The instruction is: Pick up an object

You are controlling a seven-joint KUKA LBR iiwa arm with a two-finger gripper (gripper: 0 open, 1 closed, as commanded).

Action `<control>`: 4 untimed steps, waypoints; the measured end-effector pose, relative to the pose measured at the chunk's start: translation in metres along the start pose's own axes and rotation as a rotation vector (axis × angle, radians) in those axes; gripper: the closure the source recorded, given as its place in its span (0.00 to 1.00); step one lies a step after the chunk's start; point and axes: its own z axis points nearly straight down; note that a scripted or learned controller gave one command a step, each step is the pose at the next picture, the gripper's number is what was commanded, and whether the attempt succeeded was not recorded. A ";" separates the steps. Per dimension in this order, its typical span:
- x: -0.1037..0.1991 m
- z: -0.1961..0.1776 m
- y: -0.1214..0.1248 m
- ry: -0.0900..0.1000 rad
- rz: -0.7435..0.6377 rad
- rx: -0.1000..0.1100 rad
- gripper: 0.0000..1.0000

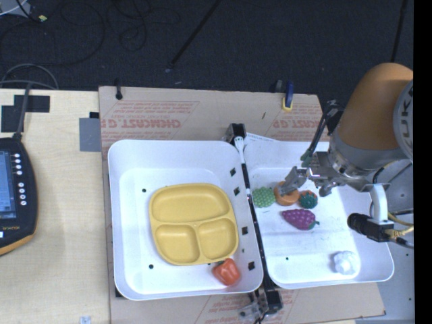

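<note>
Objects: 5 in right bin (378, 275), 2 in left bin (128, 248).

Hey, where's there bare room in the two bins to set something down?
Right bin: bare floor along the near edge, between the purple grapes and the white object. Left bin: strips around the yellow tray, wider on the far side. Crowded: the right bin's middle, where the tool sits over the orange piece.

Orange round toy (288, 196): lying in the right bin, green toy at its 9 o'clock, purple grapes at its 5 o'clock.
</note>
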 end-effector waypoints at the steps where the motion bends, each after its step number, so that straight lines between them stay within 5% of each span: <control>1: -0.008 0.111 -0.008 -0.001 0.002 -0.004 0.00; 2: -0.038 0.126 -0.080 0.000 0.005 0.006 0.00; 3: -0.039 0.116 -0.077 0.001 0.010 0.001 1.00; 4: -0.006 0.131 -0.076 -0.002 0.001 -0.003 1.00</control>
